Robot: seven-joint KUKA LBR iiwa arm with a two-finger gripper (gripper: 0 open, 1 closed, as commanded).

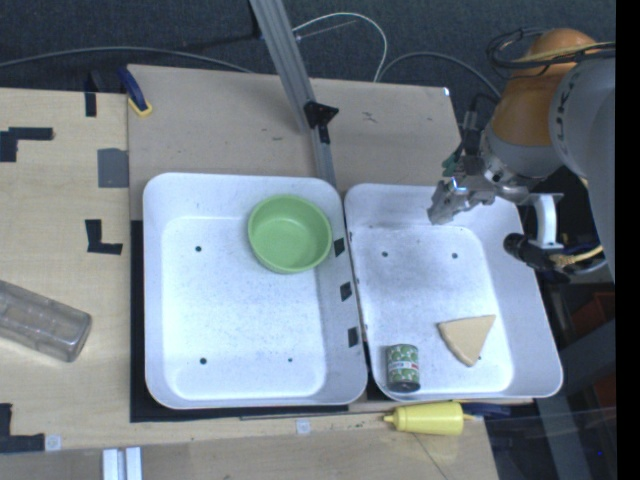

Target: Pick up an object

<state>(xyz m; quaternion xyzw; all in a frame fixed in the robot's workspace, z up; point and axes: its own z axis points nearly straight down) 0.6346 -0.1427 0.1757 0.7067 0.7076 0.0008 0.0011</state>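
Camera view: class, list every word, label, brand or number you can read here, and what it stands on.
None can be read.
Small green can in the right bin: its label is too blurred to read.
Yellow bottle: no print can be made out.

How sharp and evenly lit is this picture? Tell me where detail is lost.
Camera view: soft, even light with faint shadows; the green bowl and wedge read clearly, the small can label is too blurred to read, and the hand is smeared and low in detail.
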